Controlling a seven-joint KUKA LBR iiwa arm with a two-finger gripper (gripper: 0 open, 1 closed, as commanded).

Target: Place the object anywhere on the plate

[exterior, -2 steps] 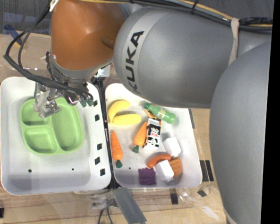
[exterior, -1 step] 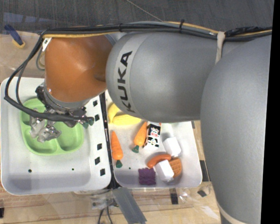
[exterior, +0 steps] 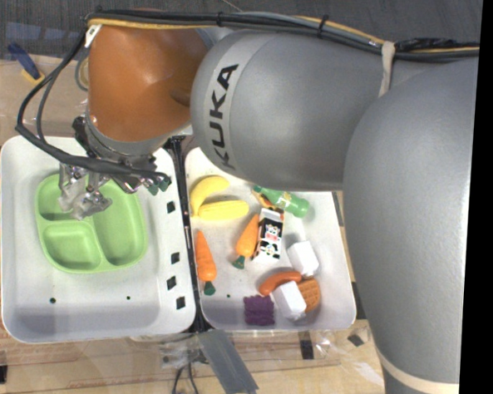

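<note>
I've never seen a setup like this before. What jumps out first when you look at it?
The huge grey KUKA arm sweeps in from the right across the top, its orange band hanging over the left bin. Under it, the gripper hovers above a bright green divided plate. The right bin holds a jumble of toy food: yellow bananas, two carrots and a purple bunch of grapes.

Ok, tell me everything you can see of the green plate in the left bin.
The green plate is a light green, plastic-looking divided dish with rounded corners and raised ridges splitting it into compartments. It lies flat on the floor of the left bin, toward its upper half. The gripper hangs over its upper-left compartment, hiding part of that rim. No toy food visibly lies on it.
</note>
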